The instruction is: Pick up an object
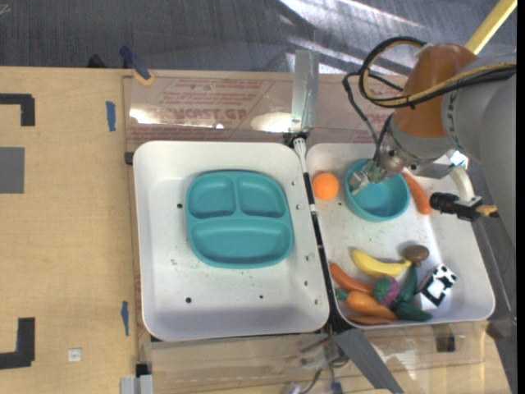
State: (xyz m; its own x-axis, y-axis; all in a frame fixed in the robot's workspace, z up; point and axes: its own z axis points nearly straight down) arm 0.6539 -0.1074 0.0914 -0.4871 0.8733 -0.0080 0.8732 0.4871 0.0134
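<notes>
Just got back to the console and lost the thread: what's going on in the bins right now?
The arm reaches in from the right, its claw down at the left rim of the teal bowl in the right bin. Nothing shows between its fingers. An orange ball sits just left of the bowl, and a banana, carrots and other toy food are heaped at the bin's near end. The left bin holds a teal divided plate.

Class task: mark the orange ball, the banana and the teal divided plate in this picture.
orange ball (326, 186), camera view, middle of the ball.
banana (379, 263), camera view, middle of its yellow body.
teal divided plate (239, 218), camera view, on the ridge between its compartments.
</notes>
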